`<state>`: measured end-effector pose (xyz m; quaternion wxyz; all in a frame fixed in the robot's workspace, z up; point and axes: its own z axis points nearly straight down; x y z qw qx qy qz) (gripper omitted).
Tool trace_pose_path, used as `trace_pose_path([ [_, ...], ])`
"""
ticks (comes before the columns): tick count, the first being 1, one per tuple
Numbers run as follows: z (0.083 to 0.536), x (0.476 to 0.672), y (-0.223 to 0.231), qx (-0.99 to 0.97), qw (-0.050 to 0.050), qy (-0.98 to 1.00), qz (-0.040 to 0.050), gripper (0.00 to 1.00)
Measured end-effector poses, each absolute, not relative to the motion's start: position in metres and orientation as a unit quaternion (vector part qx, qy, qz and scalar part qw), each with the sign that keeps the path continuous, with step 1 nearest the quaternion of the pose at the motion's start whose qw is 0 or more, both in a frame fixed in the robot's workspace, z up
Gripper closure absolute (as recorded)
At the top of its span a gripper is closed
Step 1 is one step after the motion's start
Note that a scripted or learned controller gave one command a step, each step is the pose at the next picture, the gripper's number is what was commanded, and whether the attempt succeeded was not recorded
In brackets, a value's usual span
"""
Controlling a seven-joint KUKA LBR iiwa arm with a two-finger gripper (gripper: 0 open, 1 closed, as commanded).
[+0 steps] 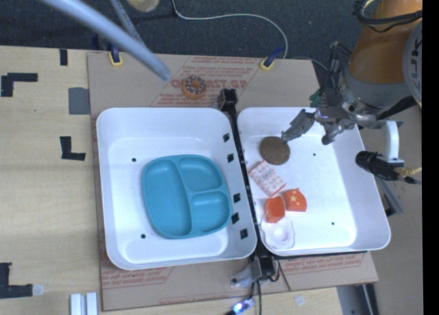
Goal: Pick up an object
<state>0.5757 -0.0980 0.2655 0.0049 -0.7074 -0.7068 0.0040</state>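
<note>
Camera view has the two-finger gripper (312,127) hovering over the right white bin (343,190), fingers spread wide and pinching nothing. Round brown disc (274,149) lies on the bin floor, just beside the left fingertip (291,132).

Gripper (312,130) above right bin (357,190).

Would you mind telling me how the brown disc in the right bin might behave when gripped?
The brown disc looks flat and thin, so the fingers may struggle to get under it. Lying flat, it probably won't roll, though it might slide on the smooth white bin.
</note>
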Motion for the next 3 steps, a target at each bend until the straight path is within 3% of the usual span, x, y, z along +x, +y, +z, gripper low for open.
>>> trace_pose_path([
  [1,0.271,0.578,-0.098,-0.706,0.001,-0.708,0.0006,0.00],
  [3,0.148,0.581,-0.106,-0.707,0.003,-0.707,0.0028,0.00],
])
